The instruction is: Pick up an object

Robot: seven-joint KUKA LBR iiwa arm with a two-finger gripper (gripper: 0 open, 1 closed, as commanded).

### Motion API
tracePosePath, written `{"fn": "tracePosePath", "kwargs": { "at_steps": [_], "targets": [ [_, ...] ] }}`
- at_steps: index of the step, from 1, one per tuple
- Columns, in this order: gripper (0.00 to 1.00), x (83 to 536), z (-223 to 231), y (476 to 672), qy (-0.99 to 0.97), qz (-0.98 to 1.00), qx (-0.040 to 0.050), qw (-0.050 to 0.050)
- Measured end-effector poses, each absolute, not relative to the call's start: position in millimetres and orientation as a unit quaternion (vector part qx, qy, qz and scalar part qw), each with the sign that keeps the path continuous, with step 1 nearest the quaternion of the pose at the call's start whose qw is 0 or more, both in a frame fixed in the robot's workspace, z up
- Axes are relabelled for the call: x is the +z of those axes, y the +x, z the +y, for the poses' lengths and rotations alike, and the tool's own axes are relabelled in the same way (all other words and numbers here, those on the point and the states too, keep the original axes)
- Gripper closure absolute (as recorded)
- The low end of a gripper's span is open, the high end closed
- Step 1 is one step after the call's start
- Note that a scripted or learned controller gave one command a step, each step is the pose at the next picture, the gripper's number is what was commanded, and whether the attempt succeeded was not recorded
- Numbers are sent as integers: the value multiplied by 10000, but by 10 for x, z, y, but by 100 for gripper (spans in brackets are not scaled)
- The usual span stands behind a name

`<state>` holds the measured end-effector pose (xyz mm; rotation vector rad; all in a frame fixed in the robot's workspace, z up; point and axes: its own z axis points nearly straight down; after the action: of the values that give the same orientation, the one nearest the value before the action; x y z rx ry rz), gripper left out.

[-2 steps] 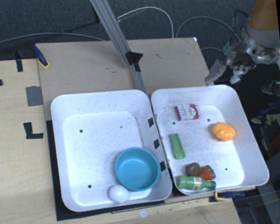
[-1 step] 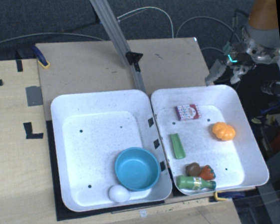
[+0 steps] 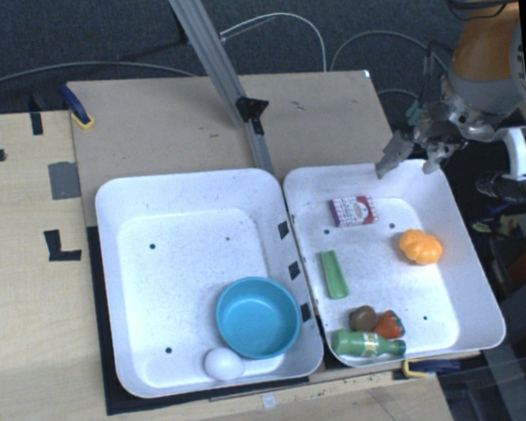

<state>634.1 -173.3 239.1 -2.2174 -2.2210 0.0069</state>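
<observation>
Object candidates: I see a green bottle (image 3: pixel 367 343) lying at the near edge of the right bin (image 3: pixel 467 257), with a brown-and-red piece (image 3: pixel 374 320) touching it.
Left bin (image 3: pixel 123 268): a blue bowl (image 3: pixel 257 316) and a white ball (image 3: pixel 223 362) sit near the front.
Mid bin: a green bar (image 3: pixel 333 274), an orange fruit (image 3: pixel 420 246), then a red packet (image 3: pixel 352 210).
Pincer (image 3: pixel 410 156): I read it as spread open and holding nothing, above the right bin's far rim.
Approach: I'd pick the orange fruit, standing apart, and descend centred over it.
</observation>
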Motion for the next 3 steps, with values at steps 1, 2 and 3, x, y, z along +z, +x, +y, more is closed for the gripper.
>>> {"fn": "tracePosePath", "kwargs": {
  "at_steps": [1,2,3],
  "targets": [
    [0,1744,-1754,6309,-7066,-7076,29,30],
    [0,1146,-1754,6383,-7061,-7081,25,23],
    [100,1289,-1750,6398,-7056,-7086,11,3]
  ]
}}
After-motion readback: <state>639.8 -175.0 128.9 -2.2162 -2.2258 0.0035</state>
